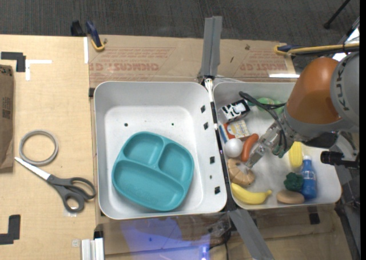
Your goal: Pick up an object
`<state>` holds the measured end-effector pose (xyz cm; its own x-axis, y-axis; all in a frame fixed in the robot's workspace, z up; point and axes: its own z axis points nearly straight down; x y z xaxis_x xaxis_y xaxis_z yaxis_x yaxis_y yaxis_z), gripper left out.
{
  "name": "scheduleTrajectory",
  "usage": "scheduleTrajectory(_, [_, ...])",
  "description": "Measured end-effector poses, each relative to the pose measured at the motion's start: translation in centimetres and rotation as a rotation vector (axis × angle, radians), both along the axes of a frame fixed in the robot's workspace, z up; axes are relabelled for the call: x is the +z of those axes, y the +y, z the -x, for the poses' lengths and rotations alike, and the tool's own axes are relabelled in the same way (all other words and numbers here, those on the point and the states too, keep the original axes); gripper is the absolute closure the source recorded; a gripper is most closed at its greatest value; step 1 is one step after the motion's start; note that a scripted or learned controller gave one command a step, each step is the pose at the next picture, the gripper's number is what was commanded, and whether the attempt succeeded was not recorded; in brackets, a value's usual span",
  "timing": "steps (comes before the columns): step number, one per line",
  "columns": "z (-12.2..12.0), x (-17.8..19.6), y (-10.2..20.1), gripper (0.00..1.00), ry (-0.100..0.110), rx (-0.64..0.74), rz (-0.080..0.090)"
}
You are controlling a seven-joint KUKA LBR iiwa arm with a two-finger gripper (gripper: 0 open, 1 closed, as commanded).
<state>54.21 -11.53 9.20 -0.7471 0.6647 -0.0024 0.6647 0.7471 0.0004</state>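
Cardboard behind bins carries mirrored print, unreadable; "KU" shows on arm (343,90) at right edge. Gripper (251,160) low in right bin (269,88), tips at carrot (249,146) and bread roll (240,174); open or closed, cannot tell. Carrot's long axis runs near vertical, slightly tilted. Banana (250,195) lies along the front wall. Left bin (148,90) holds teal divided plate (152,170). Scissors (60,183) and tape roll (39,146) on bench.

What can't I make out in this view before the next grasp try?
- Gripper: fingertips small and blurred among toys; no telling if it holds anything.
- Right bin: far right part hidden by the arm.
- Black-and-white item: too small to identify.
- Green item: partly hidden behind the arm.
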Motion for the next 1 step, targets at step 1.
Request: scheduleTrajectory(1, [-0.33,-0.03,2.06,0.0,0.001,-0.038,-0.001])
